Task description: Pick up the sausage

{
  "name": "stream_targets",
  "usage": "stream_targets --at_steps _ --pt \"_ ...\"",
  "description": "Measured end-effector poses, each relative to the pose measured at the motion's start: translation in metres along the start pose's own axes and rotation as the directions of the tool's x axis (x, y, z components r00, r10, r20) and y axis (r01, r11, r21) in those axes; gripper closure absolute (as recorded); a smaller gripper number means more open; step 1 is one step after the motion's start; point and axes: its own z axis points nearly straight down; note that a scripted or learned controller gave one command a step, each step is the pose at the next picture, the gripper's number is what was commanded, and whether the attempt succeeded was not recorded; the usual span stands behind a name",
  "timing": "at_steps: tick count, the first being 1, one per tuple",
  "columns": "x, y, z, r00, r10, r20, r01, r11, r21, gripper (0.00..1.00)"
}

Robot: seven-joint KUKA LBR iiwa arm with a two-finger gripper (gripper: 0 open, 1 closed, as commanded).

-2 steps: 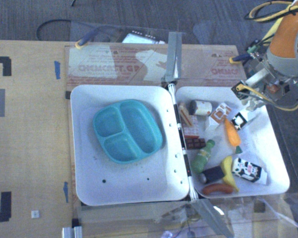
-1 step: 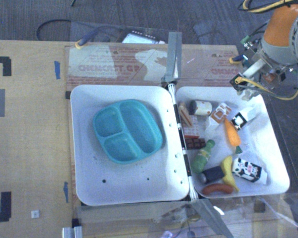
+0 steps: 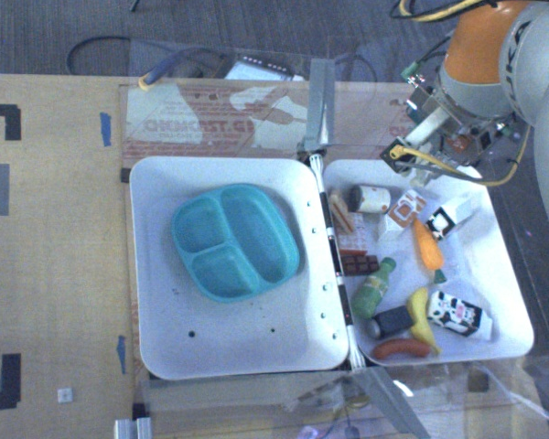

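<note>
the desk (image 3: 46, 245) on the left is pale wood with black tape corners and short strips of blue tape. the left bin (image 3: 156, 337) holds a teal divided plate (image 3: 236, 241), lying flat a little above the bin's middle with its three compartments facing up.

the right bin (image 3: 508, 273) is crowded. along its left wall lie a tan bun-like piece (image 3: 340, 213) and, below it, a dark brown chocolate bar (image 3: 357, 264). a green bottle (image 3: 373, 288) lies on its side just beside the bar, its cap pointing up and to the right. near the top of the bin is a white can (image 3: 371, 199) on its side, and to its right a small orange and white box (image 3: 405, 210).

the sausage (image 3: 401, 348) lies at the bottom edge of the right bin, reddish brown and stretched left to right close to the front wall. a black block (image 3: 392, 321) sits just above it, and a yellow banana (image 3: 422, 316) curves down along the block's right side, its lower tip near the sausage's right end.

further right, an orange carrot (image 3: 427, 245) lies lengthwise in the middle of the bin, with a small black and white item (image 3: 442, 220) by its upper end. a cow-patterned carton (image 3: 459, 315) lies beside the banana.

the gripper (image 3: 444, 144) hangs over the bin's top right corner, well apart from the sausage. from this angle i cannot tell whether it is parted or closed.
</note>
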Motion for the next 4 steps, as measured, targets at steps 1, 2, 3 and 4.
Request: stream_targets --at_steps 1,2,3,4 --pt "0.021 -0.086 -0.057 0.999 -0.040 -0.001 0.040 0.999 -0.002 1.00" --pt "0.097 -0.102 -0.023 0.932 -0.361 -0.001 0.361 0.932 -0.003 1.00" --pt "0.131 -0.134 -0.044 0.654 -0.757 0.001 0.757 0.654 -0.005 1.00" --pt "0.139 -0.190 0.040 0.441 -0.898 0.001 0.898 0.441 -0.001 1.00"
